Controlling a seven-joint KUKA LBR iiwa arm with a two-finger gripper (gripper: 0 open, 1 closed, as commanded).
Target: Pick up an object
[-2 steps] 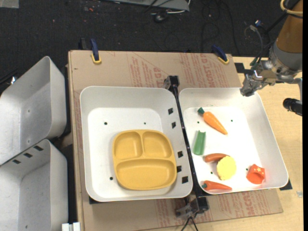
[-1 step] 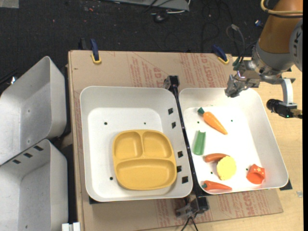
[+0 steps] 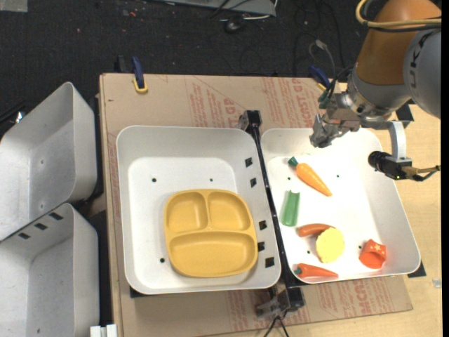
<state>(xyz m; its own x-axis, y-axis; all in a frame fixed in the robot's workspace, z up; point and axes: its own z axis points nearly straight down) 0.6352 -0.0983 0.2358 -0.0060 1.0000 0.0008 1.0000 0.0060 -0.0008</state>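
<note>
- In the camera view, two white bins sat side by side on the table (image 3: 175,97), a layout that seemed to keep the loose items on one side.
- The left bin (image 3: 140,153) held a yellow divided tray (image 3: 209,232), lying flat in its near half.
- The right bin (image 3: 393,209) held the candidates for picking: a carrot (image 3: 312,177) toward the far side, a green piece (image 3: 290,208) just left of centre, and a red pepper (image 3: 313,229) touching a yellow disc (image 3: 330,245).
- Another orange-red piece (image 3: 317,272) lay against the near rim, and a red lump (image 3: 372,254) sat at the near right.
- The hand (image 3: 324,135) hung over the far left corner of the right bin, just beyond the carrot's leafy end and apart from it.
- Whether the hand was released or clenched could not be told; nothing showed in its grip.
- By my reckoning the carrot, being nearest and lying clear of the others, was the likely target, and no pick had yet been made.
</note>
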